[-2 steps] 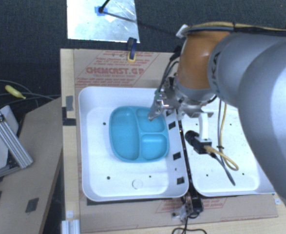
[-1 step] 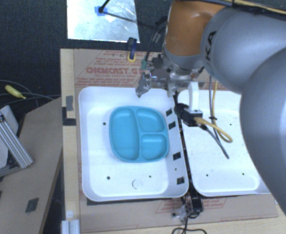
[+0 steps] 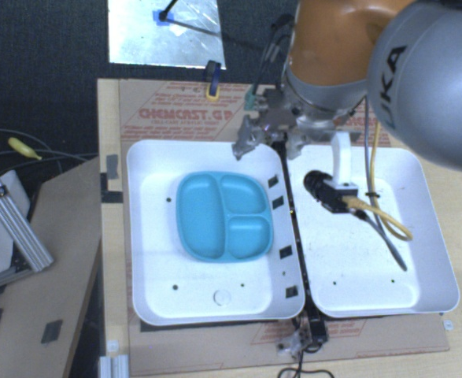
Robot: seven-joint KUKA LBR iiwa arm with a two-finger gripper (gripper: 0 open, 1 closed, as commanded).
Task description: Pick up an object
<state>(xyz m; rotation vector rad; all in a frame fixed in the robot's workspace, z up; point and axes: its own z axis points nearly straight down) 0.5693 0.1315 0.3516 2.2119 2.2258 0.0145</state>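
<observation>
**Two bins, one blue plate**

The left bin (image 3: 153, 278) holds a blue divided plate (image 3: 223, 215), lying flat near its middle, three compartments facing up. A small pale disc (image 3: 221, 296) lies near the bin's front wall. The gripper (image 3: 267, 146) hangs over the far end of the seam between the bins, beyond the plate's far right corner, its fingers spread with nothing between them. The right bin (image 3: 423, 278) lies under the grey arm (image 3: 419, 61).

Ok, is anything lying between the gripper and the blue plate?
No: the camera view shows only bare floor of the left bin between the gripper and the blue plate.
</observation>
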